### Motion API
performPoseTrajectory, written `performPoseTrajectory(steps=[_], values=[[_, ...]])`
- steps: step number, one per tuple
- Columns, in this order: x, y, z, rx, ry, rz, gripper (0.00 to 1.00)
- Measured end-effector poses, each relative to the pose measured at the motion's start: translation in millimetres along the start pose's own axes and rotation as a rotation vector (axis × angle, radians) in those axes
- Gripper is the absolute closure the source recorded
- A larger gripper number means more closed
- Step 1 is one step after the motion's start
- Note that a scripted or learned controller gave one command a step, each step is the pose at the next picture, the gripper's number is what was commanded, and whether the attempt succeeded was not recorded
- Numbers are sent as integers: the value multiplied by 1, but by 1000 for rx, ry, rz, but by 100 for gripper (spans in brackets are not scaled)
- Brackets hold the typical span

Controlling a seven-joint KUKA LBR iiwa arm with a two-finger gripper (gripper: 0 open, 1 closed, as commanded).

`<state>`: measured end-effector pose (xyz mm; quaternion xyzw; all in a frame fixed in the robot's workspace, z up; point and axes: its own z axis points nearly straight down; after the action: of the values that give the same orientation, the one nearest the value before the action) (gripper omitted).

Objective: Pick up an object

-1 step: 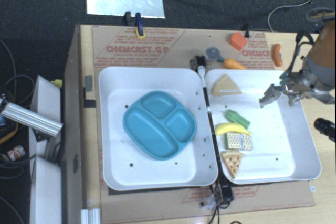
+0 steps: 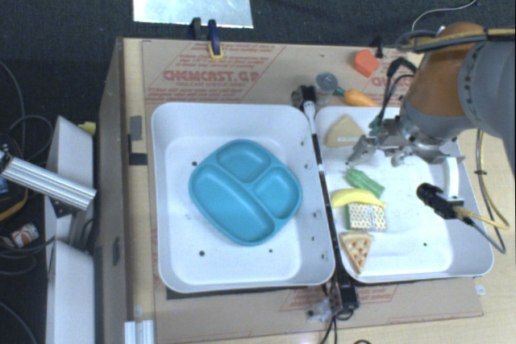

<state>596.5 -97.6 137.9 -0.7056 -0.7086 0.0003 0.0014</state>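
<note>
The gripper [image 2: 364,147] hung low over the right bin [image 2: 451,254] with its fingers spread and nothing between them — just above the green piece [image 2: 364,180], with the yellow banana [image 2: 355,197] beside it, near the left wall.

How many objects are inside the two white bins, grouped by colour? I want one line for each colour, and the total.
Blue: 1, the divided plate
Green: 1, the green piece
Yellow: 1, the banana
Beige or tan: 3, the wedge, the patterned block, the pizza slice
Total: 6
</note>
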Motion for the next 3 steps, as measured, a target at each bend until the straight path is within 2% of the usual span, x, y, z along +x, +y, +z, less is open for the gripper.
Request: performPoseTrajectory(steps=[1,2,3], values=[[10,-40,50,-13,-4,3,0],[6,63,49,-11,-4,-1,0],[8,37,49,-13,-5,2,0]])
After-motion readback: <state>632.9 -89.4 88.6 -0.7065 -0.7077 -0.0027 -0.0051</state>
